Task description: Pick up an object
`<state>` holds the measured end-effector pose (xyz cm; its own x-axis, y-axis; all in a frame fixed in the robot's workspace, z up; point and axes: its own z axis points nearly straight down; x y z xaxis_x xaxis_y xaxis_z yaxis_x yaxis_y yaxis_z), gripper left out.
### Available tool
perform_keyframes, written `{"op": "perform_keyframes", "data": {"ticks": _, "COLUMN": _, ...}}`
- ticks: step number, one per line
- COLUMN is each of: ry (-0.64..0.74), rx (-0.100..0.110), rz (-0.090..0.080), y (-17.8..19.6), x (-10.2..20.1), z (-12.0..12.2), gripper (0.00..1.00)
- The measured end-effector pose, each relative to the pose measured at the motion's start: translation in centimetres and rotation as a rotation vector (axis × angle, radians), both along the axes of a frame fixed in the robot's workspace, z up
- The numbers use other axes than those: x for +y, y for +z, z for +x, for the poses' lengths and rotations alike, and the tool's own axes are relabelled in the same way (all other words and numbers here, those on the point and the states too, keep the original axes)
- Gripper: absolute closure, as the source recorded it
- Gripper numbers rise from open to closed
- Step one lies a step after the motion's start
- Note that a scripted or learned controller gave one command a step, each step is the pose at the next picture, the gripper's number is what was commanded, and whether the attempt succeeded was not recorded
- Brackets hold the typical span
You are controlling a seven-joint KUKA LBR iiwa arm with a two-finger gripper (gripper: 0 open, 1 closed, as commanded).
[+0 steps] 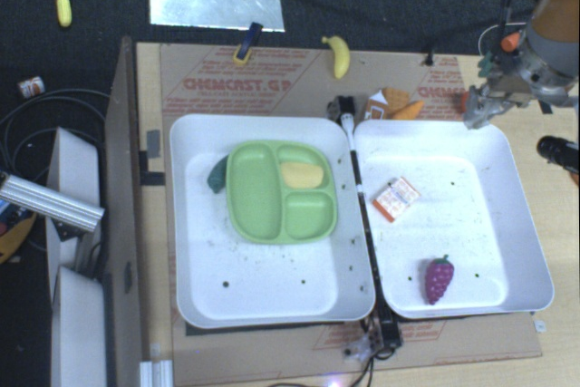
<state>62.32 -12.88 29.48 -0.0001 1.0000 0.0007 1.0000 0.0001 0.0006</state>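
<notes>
Purple grapes (439, 278) are lying near the front of the right bin (517, 222) beside a small orange-and-white box (396, 198), while the claw (478, 109), its opening impossible to tell, is hovering apparently over the far rim, needing a centred, vertical descent.

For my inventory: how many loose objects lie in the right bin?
2: a small box near the middle of the right bin and purple grapes nearer the front.
</notes>
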Motion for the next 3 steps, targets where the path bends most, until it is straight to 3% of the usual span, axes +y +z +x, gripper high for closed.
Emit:
{"op": "perform_keyframes", "data": {"ticks": 1, "ry": -0.001, "rx": 0.001, "rz": -0.002, "y": -7.5, "x": -2.9, "z": 3.1, "gripper": 1.00}}
{"op": "perform_keyframes", "data": {"ticks": 2, "ry": -0.002, "rx": 0.001, "rz": -0.003, "y": -7.9, "x": -6.0, "z": -0.3, "gripper": 1.00}}
{"op": "perform_keyframes", "data": {"ticks": 3, "ry": 0.005, "rx": 0.000, "rz": -0.001, "y": -10.4, "x": -4.0, "z": -0.8, "gripper": 1.00}}
